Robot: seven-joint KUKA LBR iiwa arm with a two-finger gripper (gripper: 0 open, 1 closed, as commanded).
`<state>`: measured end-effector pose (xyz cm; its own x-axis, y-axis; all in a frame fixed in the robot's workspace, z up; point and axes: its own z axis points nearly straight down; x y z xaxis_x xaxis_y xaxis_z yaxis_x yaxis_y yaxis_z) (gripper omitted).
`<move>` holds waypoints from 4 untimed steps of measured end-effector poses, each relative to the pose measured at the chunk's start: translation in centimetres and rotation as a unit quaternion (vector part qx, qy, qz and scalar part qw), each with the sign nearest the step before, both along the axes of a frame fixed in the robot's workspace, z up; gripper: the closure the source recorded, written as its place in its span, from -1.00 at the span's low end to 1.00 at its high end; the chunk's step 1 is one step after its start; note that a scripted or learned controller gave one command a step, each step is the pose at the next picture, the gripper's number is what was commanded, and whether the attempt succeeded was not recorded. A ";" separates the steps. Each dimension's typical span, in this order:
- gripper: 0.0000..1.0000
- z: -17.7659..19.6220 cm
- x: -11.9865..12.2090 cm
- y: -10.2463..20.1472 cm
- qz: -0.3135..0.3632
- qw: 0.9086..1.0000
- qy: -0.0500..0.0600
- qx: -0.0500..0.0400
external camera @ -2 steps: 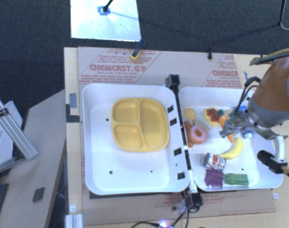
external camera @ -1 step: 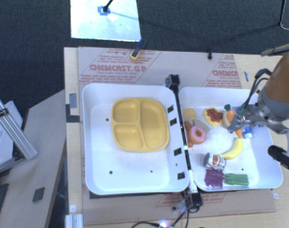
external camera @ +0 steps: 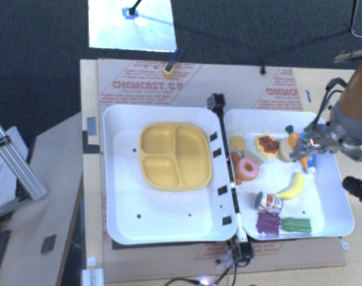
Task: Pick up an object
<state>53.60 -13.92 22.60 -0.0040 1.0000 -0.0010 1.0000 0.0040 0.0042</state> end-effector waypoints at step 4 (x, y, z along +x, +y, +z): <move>1.00 -0.4 6.4 20.2 0.002 1.000 0.001 0.001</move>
